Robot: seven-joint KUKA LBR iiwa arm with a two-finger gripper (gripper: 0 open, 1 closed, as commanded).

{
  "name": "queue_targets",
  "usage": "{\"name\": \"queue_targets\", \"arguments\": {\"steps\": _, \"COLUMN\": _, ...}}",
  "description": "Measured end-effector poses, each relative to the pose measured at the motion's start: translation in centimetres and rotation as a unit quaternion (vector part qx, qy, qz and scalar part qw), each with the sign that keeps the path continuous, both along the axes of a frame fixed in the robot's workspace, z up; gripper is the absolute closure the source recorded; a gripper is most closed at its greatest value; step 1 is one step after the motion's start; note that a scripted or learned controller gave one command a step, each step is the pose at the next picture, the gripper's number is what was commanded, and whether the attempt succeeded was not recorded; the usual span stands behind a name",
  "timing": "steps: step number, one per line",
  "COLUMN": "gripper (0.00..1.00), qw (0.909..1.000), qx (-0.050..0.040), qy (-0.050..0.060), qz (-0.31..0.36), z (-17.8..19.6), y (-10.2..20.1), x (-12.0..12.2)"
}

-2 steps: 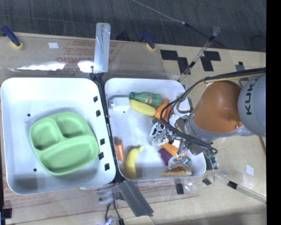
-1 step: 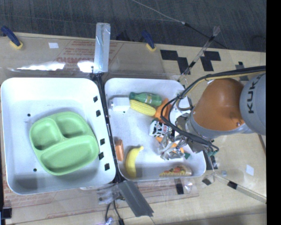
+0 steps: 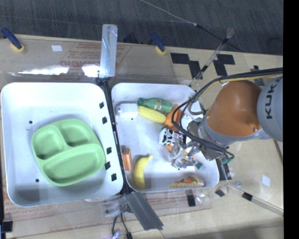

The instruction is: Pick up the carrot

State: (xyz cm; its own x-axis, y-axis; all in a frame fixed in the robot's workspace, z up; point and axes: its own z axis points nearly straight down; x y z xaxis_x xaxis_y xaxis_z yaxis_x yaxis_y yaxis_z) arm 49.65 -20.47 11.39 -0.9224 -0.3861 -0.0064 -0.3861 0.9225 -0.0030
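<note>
camera view: the gripper point(image 3: 182, 151) hangs low over the middle of the right bin point(image 3: 154, 91), amid a tangle of cables, and whether it is spread or pressed together i cannot tell. the carrot point(image 3: 126, 159), a short orange piece, lies against that bin's left wall, just beside the banana point(image 3: 141, 170) and well apart from the gripper. further back in the same bin sit a corn cob point(image 3: 152, 114) and a green bottle point(image 3: 157, 104), touching each other, and a flat snack packet point(image 3: 187, 182) lies along the near wall. the left bin point(image 3: 15, 98) carries a green divided plate point(image 3: 67, 150).

judging from this, the step in hand is the approach, with no grasp made (nothing orange shows at the tool). the next move calls for a shift left across the bin, then a descent tight to the wall, keeping clear of the banana so it isn't nudged or taken instead.
</note>
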Motion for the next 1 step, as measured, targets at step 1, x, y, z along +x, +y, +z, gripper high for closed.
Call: {"name": "queue_targets", "arguments": {"steps": 1, "gripper": 0.0, "qw": 1.0, "qx": 0.0, "qy": 0.0, "qz": 0.0, "z": 0.0, "y": 0.03, "x": 0.01}}
